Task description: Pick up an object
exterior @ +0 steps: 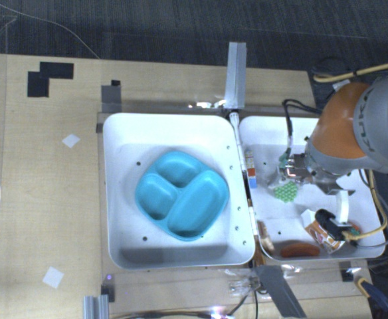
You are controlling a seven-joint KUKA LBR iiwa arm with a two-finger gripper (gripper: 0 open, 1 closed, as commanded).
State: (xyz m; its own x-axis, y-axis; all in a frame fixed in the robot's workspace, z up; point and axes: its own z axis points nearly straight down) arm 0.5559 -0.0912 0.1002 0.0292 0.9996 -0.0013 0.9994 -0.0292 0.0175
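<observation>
Closest to the lens, noted the arm [353,128], grey with an orange band, reaching in from the right over the right bin. Then, going from the left: saw the pale wooden tabletop [41,198], with black squares [44,78] near its far left corner. Found the left bin [127,145] holding a blue dish [181,195] of three compartments, lying flat about its middle, clear of the walls.

Past the shared wall, found the right bin [267,135]. Spotted a small orange-and-blue thing [250,173] tight against that bin's left wall, and a brown stick [262,231] lower along the same wall. Saw a green mesh piece [287,192] on the bin floor left of centre, with the tool [290,172] just above it in the view; could not tell whether touching. Could not tell the tool's state either: apart, together, or clamped on anything. Noted a brown sausage-shaped thing [300,249] along the near wall, a white scrap [307,216] above it, and a brown-and-orange packet [327,236] just right of that, toward the near right corner.
</observation>
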